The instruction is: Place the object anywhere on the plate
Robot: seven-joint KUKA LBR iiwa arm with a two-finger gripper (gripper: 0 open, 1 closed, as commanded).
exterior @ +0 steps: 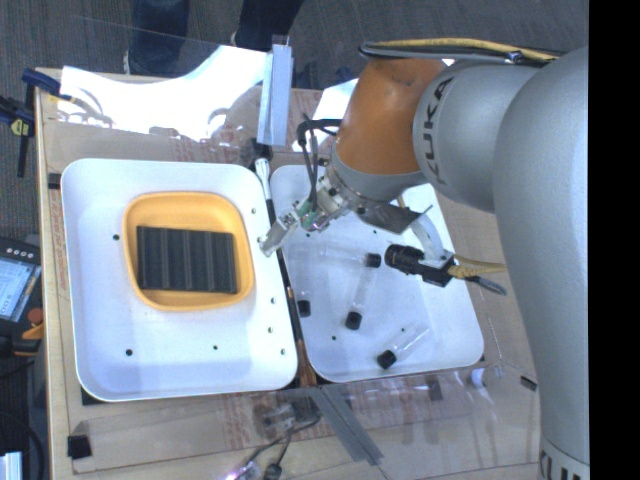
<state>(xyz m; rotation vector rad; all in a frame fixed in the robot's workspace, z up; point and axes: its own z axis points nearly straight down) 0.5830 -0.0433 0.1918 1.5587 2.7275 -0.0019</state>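
Gripper [290, 223] low over the divide between the bins, at upper left corner of right bin [460, 348]. Open or closed: cannot tell, tip too small. Dark ribbed object [188, 258] apparently flat on yellow plate [185, 206], inside left bin [90, 348].

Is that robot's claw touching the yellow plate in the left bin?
Apart. The camera view shows the gripper over the seam between the bins, with bare white bin floor between it and the yellow plate.

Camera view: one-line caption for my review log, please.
KUKA arm reaches over the right bin of small black-capped clear tubes; the yellow plate with a dark ridged insert sits in the left bin.
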